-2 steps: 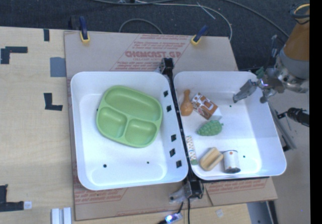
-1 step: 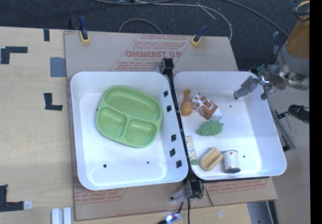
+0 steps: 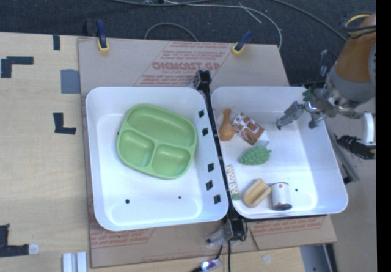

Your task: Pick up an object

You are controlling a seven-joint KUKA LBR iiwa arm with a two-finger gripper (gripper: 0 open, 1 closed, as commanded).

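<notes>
Down at the right bin's (image 3: 330, 167) near edge sit a bread roll (image 3: 256, 192) and a small can (image 3: 280, 195), side by side. Green grapes (image 3: 255, 155) lie mid-bin, a brown-and-white box (image 3: 247, 129) and wooden piece (image 3: 226, 125) by the left wall. The gripper (image 3: 299, 115) hovers over the far right corner, fingers apart, clasping nothing; the green tray (image 3: 157, 141) fills the left bin (image 3: 104, 203).

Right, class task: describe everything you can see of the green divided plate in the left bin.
The green divided plate is pale green, looks like smooth plastic, and has a rounded-square outline. Raised ridges split it into three compartments: one wide one on the far side and two smaller ones nearer the camera. It lies flat, face up and slightly rotated, on the floor of the left bin, toward its far half.
</notes>
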